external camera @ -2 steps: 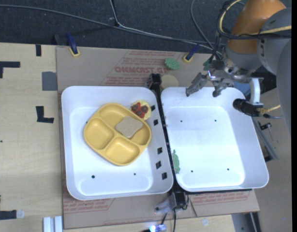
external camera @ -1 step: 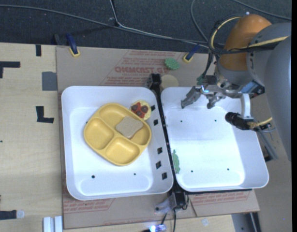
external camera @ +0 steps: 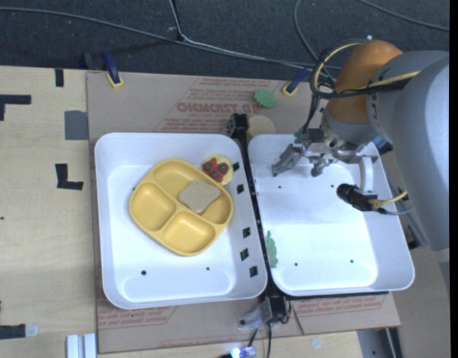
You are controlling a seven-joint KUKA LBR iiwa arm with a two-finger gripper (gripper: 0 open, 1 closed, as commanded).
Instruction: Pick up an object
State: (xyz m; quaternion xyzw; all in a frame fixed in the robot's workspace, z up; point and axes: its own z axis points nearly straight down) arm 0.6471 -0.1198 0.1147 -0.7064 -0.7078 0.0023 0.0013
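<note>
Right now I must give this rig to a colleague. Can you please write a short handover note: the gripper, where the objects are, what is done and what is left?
Gripper: open, holding nothing, above the far left part of the right bin.
Left bin: a yellow divided tray with a tan flat slice resting on it; a small yellow piece with red on top lies at the tray's far right edge.
Right bin: a small green object against its left wall.
Outside the bins: a green object on the cardboard beyond them.
Done: nothing picked up yet.
Left: choose an object, close on it and lift.
</note>
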